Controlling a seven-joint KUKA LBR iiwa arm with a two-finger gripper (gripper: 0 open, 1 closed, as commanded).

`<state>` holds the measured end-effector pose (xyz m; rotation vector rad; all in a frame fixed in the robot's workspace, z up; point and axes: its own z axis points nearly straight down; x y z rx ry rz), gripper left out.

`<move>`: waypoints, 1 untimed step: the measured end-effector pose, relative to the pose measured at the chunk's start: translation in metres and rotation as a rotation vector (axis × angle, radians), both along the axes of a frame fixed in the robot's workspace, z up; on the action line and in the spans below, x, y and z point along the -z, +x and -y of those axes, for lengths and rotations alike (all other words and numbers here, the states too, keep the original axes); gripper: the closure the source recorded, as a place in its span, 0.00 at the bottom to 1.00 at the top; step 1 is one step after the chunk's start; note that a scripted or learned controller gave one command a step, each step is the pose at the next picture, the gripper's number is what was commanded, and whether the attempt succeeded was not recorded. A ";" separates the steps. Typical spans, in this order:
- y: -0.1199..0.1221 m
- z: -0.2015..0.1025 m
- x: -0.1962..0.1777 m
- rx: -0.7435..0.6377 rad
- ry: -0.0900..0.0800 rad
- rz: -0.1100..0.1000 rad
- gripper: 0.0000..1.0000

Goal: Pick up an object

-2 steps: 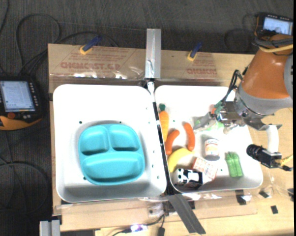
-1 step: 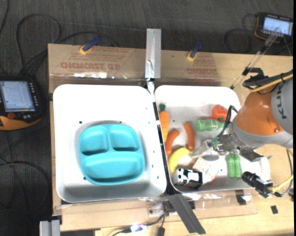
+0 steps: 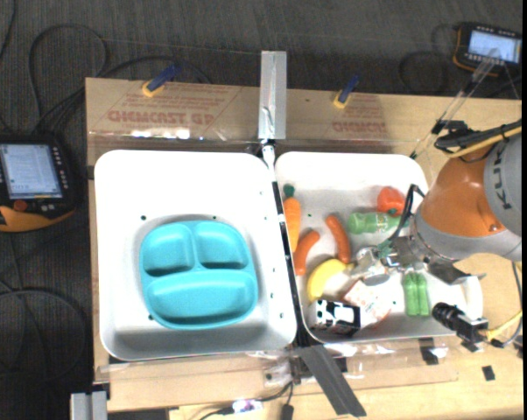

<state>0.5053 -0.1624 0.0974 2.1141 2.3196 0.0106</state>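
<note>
A jumble of toy food fills the right bin (image 3: 333, 169), where the gripper (image 3: 379, 265) reaches down among the pieces — whether it is open or closed, or has hold of anything, cannot be told from this angle. Just beside it lie a yellow lemon (image 3: 326, 278) and a white packet (image 3: 373, 300) marked with red, with a green block (image 3: 416, 293) close on the other side. Further back sit a green bottle (image 3: 371, 223), an orange-red piece (image 3: 389, 199) near the far wall, a red sausage (image 3: 337, 235) and two carrots: one (image 3: 291, 221) along the divider, another (image 3: 305, 249) angled next to it. A black-and-white item (image 3: 335, 315) rests at the bin's near edge. The grey arm (image 3: 460, 213), banded in orange, comes in from the right and hides part of that bin's corner. The left bin (image 3: 123, 178) holds a turquoise divided tray (image 3: 196, 274) — well apart from the clutter. Two handheld screens (image 3: 24, 178) lie on the dark floor beyond the bench.
</note>
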 end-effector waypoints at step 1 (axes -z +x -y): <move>0.091 -0.086 -0.102 -0.075 -0.003 -0.011 1.00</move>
